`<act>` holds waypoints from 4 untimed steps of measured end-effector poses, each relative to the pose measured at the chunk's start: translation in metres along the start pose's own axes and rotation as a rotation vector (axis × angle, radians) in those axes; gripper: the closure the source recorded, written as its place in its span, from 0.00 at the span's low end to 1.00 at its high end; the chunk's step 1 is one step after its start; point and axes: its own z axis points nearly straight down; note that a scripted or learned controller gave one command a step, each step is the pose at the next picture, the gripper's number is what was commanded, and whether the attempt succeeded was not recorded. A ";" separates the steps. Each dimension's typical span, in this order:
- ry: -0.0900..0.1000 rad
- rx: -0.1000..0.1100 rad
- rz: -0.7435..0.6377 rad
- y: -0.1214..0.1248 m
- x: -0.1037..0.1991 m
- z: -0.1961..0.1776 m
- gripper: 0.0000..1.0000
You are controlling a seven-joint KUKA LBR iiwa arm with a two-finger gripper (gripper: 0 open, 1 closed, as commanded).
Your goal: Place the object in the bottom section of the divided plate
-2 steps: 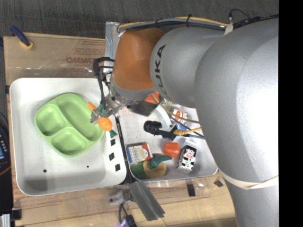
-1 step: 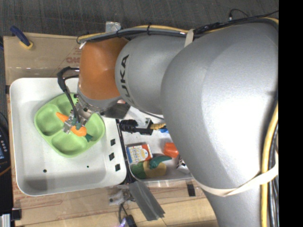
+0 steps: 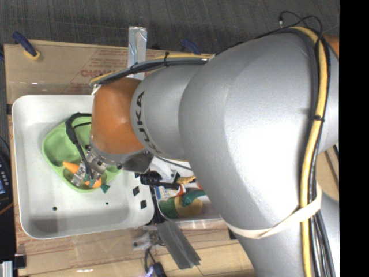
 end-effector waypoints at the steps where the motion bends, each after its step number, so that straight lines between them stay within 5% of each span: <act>1: 0.004 0.009 0.183 0.021 -0.001 -0.127 1.00; 2: 0.005 0.010 0.183 0.021 0.000 -0.126 0.00; 3: 0.001 0.003 -0.020 -0.039 -0.007 -0.235 0.00; 4: 0.007 0.008 -0.219 -0.053 -0.043 -0.125 0.00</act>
